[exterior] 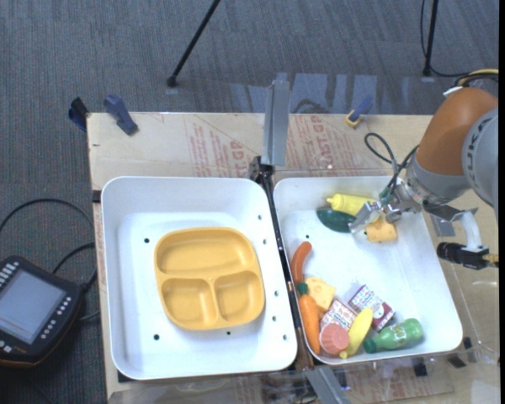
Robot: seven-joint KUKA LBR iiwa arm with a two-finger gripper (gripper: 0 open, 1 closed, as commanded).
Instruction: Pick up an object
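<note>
While a small yellow-tan food piece point(383, 232) is sitting right at the tips of the gripper point(377, 218) in the right bin point(429, 263), the pick is looking mid-attempt, not finished. The piece is appearing to rest low, on or near the bin floor towards the bin's back half, w/ the gripper touching or just above it; can't tell whether it's actually pinched between the fingers point(364, 217), so I'm not calling it held. Can't tell how wide the gripper is standing either: metal parts are blurring together at this size. My read: approach is done, grasp is uncertain, lift is still left.

Just beside the piece, to its left, a dark green item point(335, 220) and a yellow mustard-type bottle point(348, 202) are lying touching each other, v. close to the gripper, so a closing move could be nudging them.

Further toward the bin's front, well apart from the gripper, other toys are lying in a cluster: a red-orange sausage point(299, 262), a carrot point(309, 311), a pale yellow cheese wedge point(321, 293), small red-and-white packets point(370, 303), a banana-ish yellow piece point(359, 330), a green bottle point(396, 335).

The left bin point(126, 225) is bearing a yellow divided tray point(209, 278). The arm point(459, 146) is reaching in from the right, orange band showing above the wrist.
</note>
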